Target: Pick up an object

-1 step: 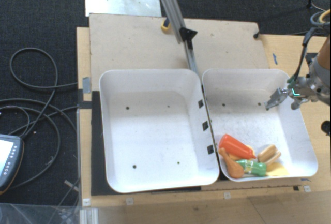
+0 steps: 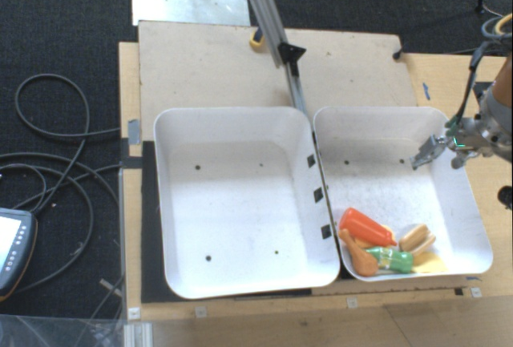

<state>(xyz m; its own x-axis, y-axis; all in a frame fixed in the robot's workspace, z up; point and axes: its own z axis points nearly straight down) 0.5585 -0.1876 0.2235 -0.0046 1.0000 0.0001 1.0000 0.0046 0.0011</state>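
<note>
Along the near edge of the right bin [image 2: 461,201], toward its near right corner, a small heap of toy food is lying: an orange carrot-like piece [image 2: 367,227], a tan drumstick shape [image 2: 358,254], a green item [image 2: 393,260], and a bun-like hot dog [image 2: 417,239], all touching or overlapping. The left bin [image 2: 172,201] is sitting beside it, the rims meeting at a divider with black clips. A grey slanted pole [image 2: 264,5] is crossing the bench [image 2: 208,65] from the far edge. The claw [image 2: 426,151] is hanging over the right bin's far right area, well apart from the heap; whether it is open or closed cannot be told.
</note>
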